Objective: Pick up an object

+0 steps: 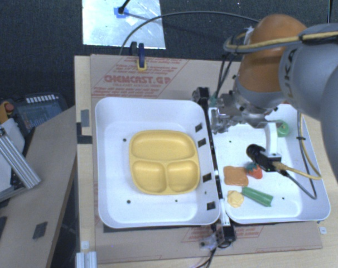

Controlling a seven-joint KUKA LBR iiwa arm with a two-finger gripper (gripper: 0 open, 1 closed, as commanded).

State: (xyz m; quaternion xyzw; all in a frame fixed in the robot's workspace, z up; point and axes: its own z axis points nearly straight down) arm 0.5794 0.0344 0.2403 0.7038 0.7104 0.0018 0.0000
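My gripper (218, 121) hangs over the far left corner of the right bin (308, 205), close to the divider between the two bins. Several small items lie in this bin's near half. An orange flat piece (236, 176) sits beside a red item (255, 172). Nearer the front are a small yellow piece (234, 198) and a long green item (257, 196). A green and white item (283, 129) rests near the right wall, partly behind the arm. Nothing shows in the gripper's grasp, and the items lie well in front of it.
The left bin (110, 149) holds a yellow divided plate (163, 161) at its middle. The grey arm with its orange band (269, 35) covers the far right of the right bin. A black clip strip (209, 155) runs along the divider.
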